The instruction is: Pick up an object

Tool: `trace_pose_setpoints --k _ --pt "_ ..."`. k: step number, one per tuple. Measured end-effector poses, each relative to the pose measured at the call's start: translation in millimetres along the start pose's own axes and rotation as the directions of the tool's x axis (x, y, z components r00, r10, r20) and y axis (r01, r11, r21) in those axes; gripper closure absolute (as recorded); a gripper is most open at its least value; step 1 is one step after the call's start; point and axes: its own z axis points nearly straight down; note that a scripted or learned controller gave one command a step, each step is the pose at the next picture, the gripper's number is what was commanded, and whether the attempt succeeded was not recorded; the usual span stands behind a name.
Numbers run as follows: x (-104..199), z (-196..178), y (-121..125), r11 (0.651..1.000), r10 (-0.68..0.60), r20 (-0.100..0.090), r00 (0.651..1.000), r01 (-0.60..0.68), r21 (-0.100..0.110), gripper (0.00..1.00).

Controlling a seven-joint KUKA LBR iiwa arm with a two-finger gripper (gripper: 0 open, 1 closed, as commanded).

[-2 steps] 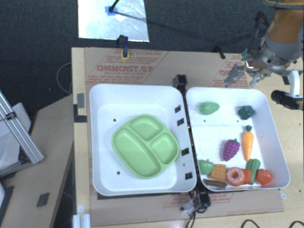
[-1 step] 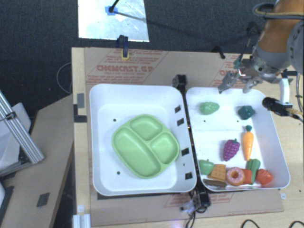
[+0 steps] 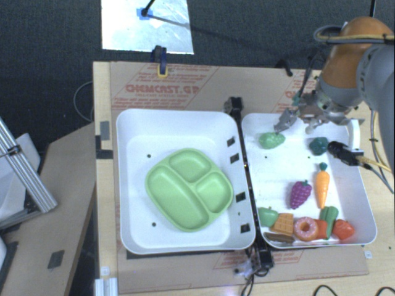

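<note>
Two white bins (image 3: 185,119) — one green plate (image 3: 189,190) — nine toy foods (image 3: 300,193).

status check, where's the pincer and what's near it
Pincer open, over right bin's far end, nothing held. Green toy just below one finger; teal toy close by. Nothing blocking.

Even overhead light reaches me: both white bins (image 3: 185,119) read bright with only faint shadows under their contents. The foil sheet (image 3: 147,17) at the top glares. I see the arm (image 3: 361,54) softly blurred and the surrounding floor dim.
</note>
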Motion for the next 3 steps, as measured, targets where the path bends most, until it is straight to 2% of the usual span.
trace_pose_setpoints --k 2,3 --pt "8 75 5 1.0 -0.005 0.0 1.0 0.005 -0.001 0.0" --pt "8 62 7 1.0 -0.006 0.001 1.0 0.006 -0.007 1.0"
